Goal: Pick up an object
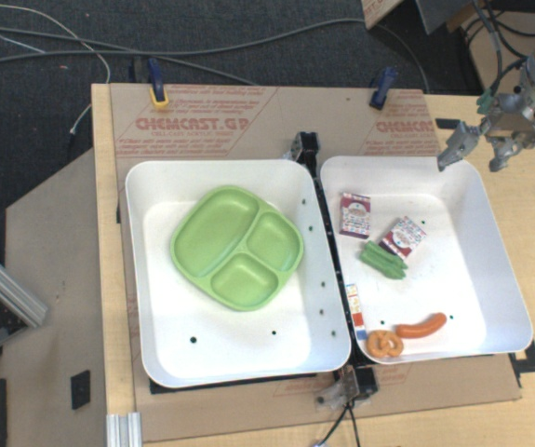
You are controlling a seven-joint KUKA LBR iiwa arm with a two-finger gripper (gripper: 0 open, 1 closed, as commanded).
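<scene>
Candidate items sit in the right bin [490,240] — green pod [382,260] touching a small packet [403,237], sausage [421,326] beside a pretzel [384,344]. Your gripper [477,145] hangs spread and empty above the far corner — expect a double-grab or rim strike

My gripper [476,152] hangs over the right bin [500,250] at its one o'clock corner. In that bin two small packets [354,215] [403,237] sit near centre, a pod-shaped toy [382,260] just below them, and a sausage [421,326] and pretzel [384,344] at six o'clock. A divided plate [237,247] lies centred in the left bin [155,333].
</scene>
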